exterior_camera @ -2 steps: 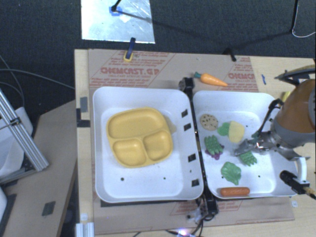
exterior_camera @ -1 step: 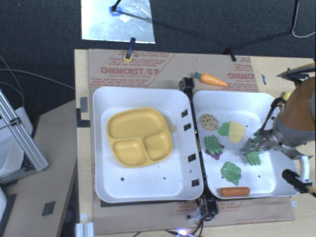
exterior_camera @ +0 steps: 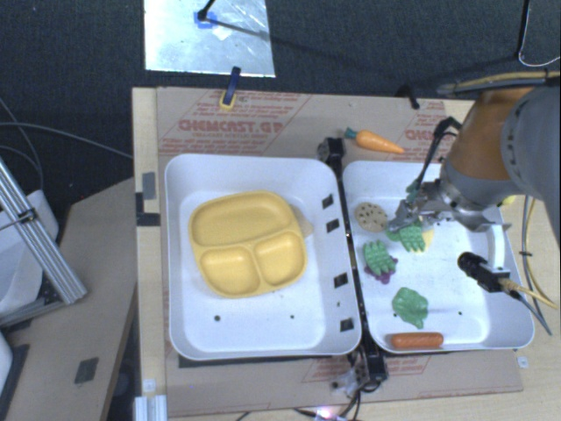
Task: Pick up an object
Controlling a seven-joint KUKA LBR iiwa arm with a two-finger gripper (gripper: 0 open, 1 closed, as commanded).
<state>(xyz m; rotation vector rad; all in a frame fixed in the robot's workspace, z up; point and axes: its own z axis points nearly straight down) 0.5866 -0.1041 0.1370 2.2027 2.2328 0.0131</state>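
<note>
Yellow-green toy [exterior_camera: 413, 239] sits in right bin [exterior_camera: 504, 323], upper middle, directly under pincer [exterior_camera: 408, 222]; can't tell if the pincer is spread or pinching it. Open floor right of it, toward the far wall. Same bin: cookie [exterior_camera: 371, 216], grapes bunch [exterior_camera: 379, 260], green leafy piece [exterior_camera: 409, 305], sausage [exterior_camera: 415, 341] against near wall. Left bin [exterior_camera: 180, 235] holds yellow divided tray [exterior_camera: 247, 242]. Carrot [exterior_camera: 374, 141] lies on bench behind bins.
</note>
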